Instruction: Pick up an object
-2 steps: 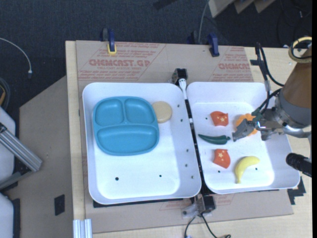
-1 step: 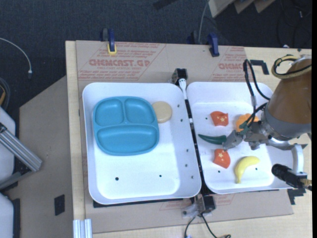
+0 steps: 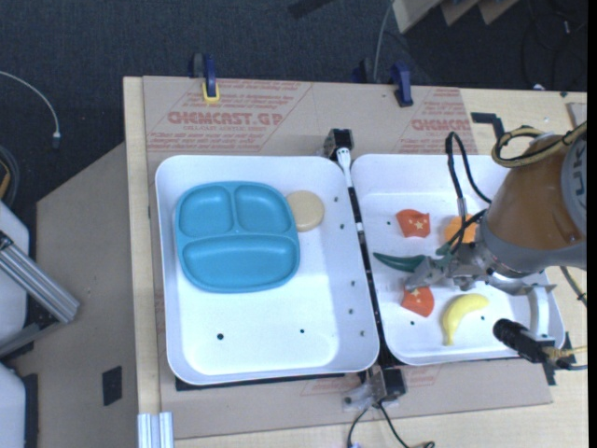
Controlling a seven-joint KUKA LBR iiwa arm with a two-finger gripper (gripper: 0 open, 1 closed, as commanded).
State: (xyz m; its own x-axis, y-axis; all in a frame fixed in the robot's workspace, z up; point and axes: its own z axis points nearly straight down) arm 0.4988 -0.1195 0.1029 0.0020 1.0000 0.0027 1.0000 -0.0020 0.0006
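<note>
left bin (image 3: 270, 343): blue tray (image 3: 239, 235), tan disc (image 3: 305, 210) touching it | right bin (image 3: 410, 348): arm (image 3: 532, 213) over it | gripper (image 3: 431, 273): opening cannot be told, above red piece (image 3: 419, 301) | banana (image 3: 463, 312) | red piece 2 (image 3: 413, 223)

The left bin's (image 3: 187, 343) front half lay open, while a blue tray (image 3: 239, 235) and pale disc (image 3: 305, 210) crowded its back. The right bin (image 3: 373, 180) was cluttered: red pieces (image 3: 413, 222), a banana (image 3: 462, 313), and the arm (image 3: 536, 213) itself.
</note>
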